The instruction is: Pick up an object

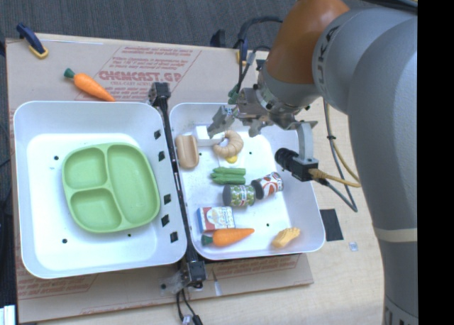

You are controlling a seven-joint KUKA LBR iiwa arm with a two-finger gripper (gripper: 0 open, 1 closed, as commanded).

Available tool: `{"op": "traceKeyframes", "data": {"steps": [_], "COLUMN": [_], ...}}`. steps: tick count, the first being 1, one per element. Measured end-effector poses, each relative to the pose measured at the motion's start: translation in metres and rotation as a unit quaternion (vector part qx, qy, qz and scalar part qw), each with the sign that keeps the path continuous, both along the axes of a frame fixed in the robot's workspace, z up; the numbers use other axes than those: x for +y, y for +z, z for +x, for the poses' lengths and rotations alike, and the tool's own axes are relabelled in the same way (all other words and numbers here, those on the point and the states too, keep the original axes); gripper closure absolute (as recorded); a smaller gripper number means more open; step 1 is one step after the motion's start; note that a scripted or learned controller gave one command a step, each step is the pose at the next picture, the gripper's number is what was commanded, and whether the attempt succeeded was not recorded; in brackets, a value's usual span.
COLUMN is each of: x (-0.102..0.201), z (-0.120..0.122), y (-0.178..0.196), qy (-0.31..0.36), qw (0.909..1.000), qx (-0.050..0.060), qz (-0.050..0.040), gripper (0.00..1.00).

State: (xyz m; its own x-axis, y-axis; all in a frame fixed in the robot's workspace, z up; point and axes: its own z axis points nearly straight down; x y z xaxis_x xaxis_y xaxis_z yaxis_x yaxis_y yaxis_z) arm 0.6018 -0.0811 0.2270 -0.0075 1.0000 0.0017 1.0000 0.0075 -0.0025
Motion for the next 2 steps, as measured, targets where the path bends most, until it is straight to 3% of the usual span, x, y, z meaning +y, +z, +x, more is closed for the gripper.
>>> {"op": "traceKeyframes", "data": {"steps": [1,2], "x": [0.007,0.040], "z": [-0.070,-0.126], "y": [0.065,0.010], "qy": [-0.001,-0.001], "qw": [1.0000,1.0000], "qx": [-0.001,0.001], "qz": [-0.0009,-0.0009], "gripper": [0.00,0.00]}}
